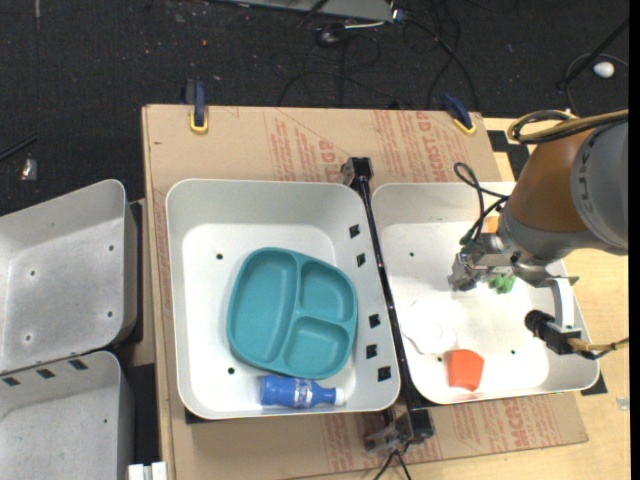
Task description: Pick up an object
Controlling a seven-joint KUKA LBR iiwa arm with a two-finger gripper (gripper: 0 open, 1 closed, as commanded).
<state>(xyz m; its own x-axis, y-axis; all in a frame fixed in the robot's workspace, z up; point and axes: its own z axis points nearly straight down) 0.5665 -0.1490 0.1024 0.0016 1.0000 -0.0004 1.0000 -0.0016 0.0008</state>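
Gripper (470, 274) low in the right bin (420, 208), jaws state can't tell, beside a small green object (503, 284) with the orange cup (464, 368) nearer the front wall; risk: jaws nudge the green piece aside and close on nothing.

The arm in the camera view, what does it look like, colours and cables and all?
The arm is a thick rounded grey body with a broad orange band above the wrist. Black cables loop beside it. Its gripper is a small grey metal block.
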